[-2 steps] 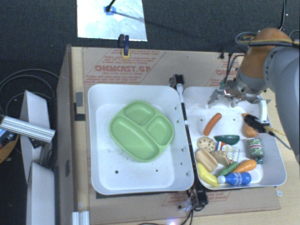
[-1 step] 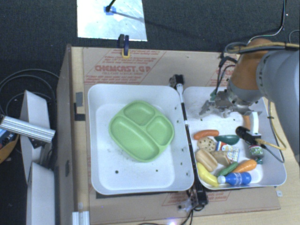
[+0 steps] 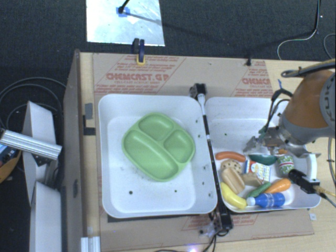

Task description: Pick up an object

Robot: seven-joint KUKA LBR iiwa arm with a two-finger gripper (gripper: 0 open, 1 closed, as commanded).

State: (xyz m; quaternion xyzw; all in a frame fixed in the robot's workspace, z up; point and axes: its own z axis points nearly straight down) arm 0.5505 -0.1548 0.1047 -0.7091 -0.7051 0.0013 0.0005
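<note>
Several toy foods lie heaped in the near part of the right bin (image 3: 236, 114): an orange sausage (image 3: 230, 155), a round cookie (image 3: 229, 166), a tan bread piece (image 3: 234, 180), a yellow banana (image 3: 232, 197), a blue bottle (image 3: 270, 199), an orange carrot (image 3: 281, 185), a white carton (image 3: 261, 169) and a green can (image 3: 285, 164). My gripper (image 3: 265, 142) hangs low over the right side of this bin, just above a dark teal piece (image 3: 262, 158) at the back of the heap. The wrist hides what sits directly under it.
The left bin (image 3: 115, 114) holds a green divided plate (image 3: 159, 146). A black divider clip (image 3: 199, 91) sits where the bins meet at the back. Cardboard (image 3: 157, 72) lies under both bins. Cables run along the arm on the right.
</note>
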